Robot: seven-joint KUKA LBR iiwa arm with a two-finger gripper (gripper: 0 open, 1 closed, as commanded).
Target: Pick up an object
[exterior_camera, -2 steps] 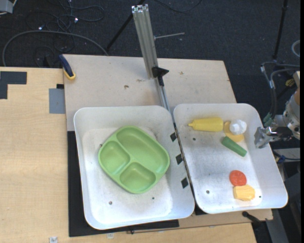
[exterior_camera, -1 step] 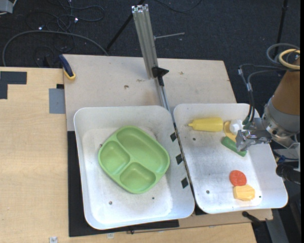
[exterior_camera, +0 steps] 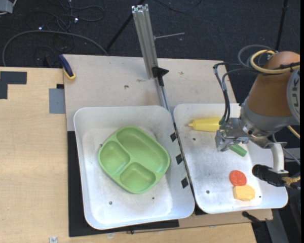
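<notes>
Two shallow white bins sit side by side on the table [exterior_camera: 116,77]. The left bin [exterior_camera: 86,130] carries one thing: a light green plate [exterior_camera: 134,159] with three compartments, lying flat near the bin's middle and turned at an angle to the bin walls.

The right bin [exterior_camera: 207,186] carries four small things. One yellow piece shaped like a corn cob [exterior_camera: 203,125] lies near the bin's far left part, its length running left to right. One green piece [exterior_camera: 238,150] lies tilted near the bin's middle, partly hidden under the arm. One round red piece [exterior_camera: 237,176] sits toward the near right corner, and one yellow-orange block [exterior_camera: 244,192] lies just beside it on the near side, the two touching or almost so.

The one arm [exterior_camera: 273,92] reaches in from the right, and its claw [exterior_camera: 226,138] hangs low over the right bin, between the corn cob and the green piece, just beside both. Whether the claw is apart or together I cannot tell, and nothing is seen gripped in it.
</notes>
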